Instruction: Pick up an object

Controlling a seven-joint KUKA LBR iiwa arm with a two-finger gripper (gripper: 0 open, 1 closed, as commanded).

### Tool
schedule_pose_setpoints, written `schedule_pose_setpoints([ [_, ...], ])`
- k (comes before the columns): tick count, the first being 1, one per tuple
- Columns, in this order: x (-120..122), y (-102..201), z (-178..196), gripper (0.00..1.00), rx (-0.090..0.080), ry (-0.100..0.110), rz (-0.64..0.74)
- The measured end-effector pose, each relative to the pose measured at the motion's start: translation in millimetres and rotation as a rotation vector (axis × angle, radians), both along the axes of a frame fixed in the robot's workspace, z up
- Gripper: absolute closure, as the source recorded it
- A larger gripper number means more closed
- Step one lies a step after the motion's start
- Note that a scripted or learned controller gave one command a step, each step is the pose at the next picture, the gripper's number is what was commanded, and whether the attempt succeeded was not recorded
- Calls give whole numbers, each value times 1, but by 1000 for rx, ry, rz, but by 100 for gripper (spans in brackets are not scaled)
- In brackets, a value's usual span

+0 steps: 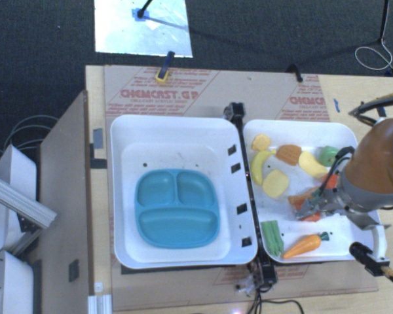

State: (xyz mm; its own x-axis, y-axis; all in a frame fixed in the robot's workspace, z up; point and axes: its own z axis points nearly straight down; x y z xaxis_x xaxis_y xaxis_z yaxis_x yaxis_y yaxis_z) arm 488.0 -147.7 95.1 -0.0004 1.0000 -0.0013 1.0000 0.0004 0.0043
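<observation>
- Here, in the camera view, the grey robot arm with the orange band (pixel 378 169) reaches into the right shallow white bin (pixel 344 133), and its pincer (pixel 312 207) is down low among the toy food.
- I cannot tell how wide the pincer is or if it has hold of anything, because it is dark and small.
- A small red-orange toy piece (pixel 303 198) lies right at the pincer tip, maybe touching it.
- Just beside it, up and to the left, is the round yellow toy (pixel 276 183).
- Below it lie the orange toy carrot (pixel 304 244) and the flat green toy (pixel 272 236).
- Well apart, in the left white bin (pixel 177 128), sits the blue plastic plate with three parts (pixel 177 207).
- I think the job is not done yet: nothing looks lifted, so grabbing and lifting are left.
</observation>
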Motion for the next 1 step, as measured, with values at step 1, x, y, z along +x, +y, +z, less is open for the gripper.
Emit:
schedule_pose_setpoints([
  [1, 53, 89, 95, 100, 2, -9, 14],
])
